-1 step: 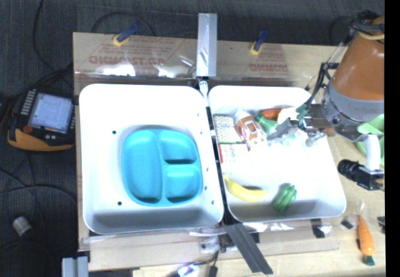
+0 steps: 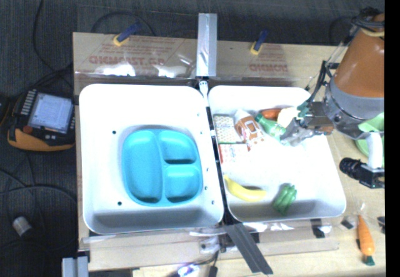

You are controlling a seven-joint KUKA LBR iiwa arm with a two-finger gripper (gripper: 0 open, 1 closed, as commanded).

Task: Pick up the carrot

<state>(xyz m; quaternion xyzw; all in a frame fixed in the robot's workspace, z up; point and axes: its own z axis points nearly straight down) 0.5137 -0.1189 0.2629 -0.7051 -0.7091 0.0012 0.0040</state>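
The carrot (image 2: 271, 113) is a small orange piece with a green leafy end (image 2: 266, 125). It lies in the back half of the right bin (image 2: 325, 172), beside some snack packets. My gripper (image 2: 292, 136) hangs low over that bin, just right of and slightly in front of the carrot's green end, close to it. I cannot make out whether it touches the carrot. The grey arm with its orange band (image 2: 365, 66) comes in from the right edge.
Red-and-white packets (image 2: 246, 131) lie left of the carrot. A banana (image 2: 244, 191) and a green pepper (image 2: 285, 197) sit near the right bin's front wall. The left bin (image 2: 100, 113) holds a blue divided plate (image 2: 162, 166). A second small orange carrot-like item (image 2: 365, 242) lies on the bench at the lower right.
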